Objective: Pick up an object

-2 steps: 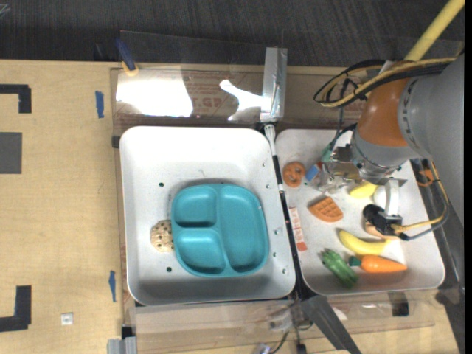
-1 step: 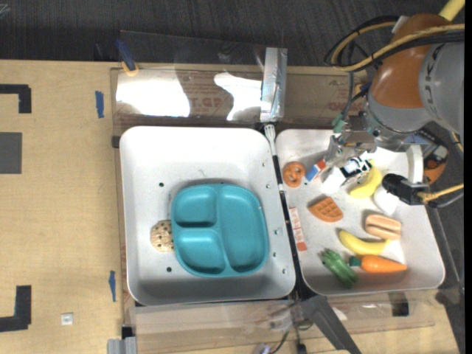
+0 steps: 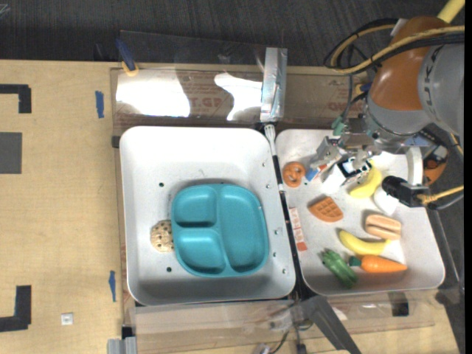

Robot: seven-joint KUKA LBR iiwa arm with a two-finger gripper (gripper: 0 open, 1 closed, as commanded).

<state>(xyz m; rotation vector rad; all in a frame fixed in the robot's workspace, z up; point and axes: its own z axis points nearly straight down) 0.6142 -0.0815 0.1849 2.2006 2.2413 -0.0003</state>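
Toy food sits loose in the right bin (image 3: 435, 271) – banana (image 3: 357, 242), carrot (image 3: 383, 265), hot dog (image 3: 383, 226), waffle (image 3: 327, 209), small pumpkin (image 3: 293, 172) – spread out, prob. so each can be grabbed singly. Left bin (image 3: 140, 198) has a teal divided tray (image 3: 219, 228) w/ a cookie (image 3: 161, 235) beside it. Claw (image 3: 346, 159) hangs low over the right bin's back, just by a second banana (image 3: 366, 184) – can't tell how far open or if it holds anything

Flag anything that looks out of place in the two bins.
The cookie in the left bin sits half tucked under the teal tray's edge, apart from the other toy food, which all lies in the right bin.
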